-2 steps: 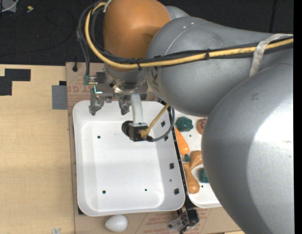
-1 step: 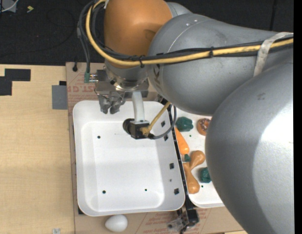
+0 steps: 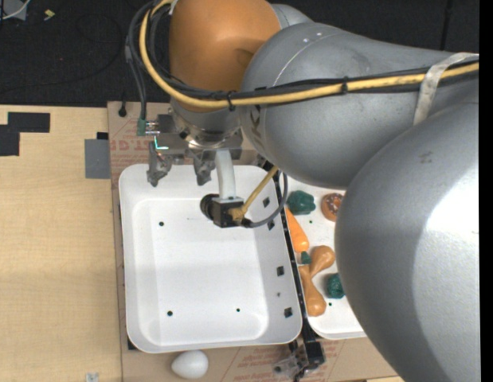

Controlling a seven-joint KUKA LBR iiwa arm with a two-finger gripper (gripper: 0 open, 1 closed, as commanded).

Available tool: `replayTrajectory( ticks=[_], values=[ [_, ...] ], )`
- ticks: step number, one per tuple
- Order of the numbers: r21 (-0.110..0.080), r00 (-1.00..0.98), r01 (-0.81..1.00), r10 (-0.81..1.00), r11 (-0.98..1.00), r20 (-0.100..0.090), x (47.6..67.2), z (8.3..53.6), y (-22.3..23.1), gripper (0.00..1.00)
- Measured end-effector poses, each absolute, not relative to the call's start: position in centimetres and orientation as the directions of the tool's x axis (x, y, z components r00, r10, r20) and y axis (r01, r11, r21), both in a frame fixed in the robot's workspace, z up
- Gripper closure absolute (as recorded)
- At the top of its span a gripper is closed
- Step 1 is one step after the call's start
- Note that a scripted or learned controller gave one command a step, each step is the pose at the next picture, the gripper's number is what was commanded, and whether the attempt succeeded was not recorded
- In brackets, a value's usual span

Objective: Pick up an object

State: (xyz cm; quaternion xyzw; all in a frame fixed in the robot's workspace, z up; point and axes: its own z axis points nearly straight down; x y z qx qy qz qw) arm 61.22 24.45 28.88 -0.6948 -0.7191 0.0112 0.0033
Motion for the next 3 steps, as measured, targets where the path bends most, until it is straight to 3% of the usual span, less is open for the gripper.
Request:
replayTrajectory(
  ticks=[1,2,3],
  values=[
    [-0.023,-0.039,0.999,0.999,0.039,-0.012,61.22,29.82,24.47,1.0],
    [-0.024,-0.041,0.999,0.999,0.041,-0.012,61.18,29.78,24.53,0.0],
    [-0.026,-0.046,0.999,0.999,0.045,-0.014,61.17,30.72,24.55,1.0]
  ],
)
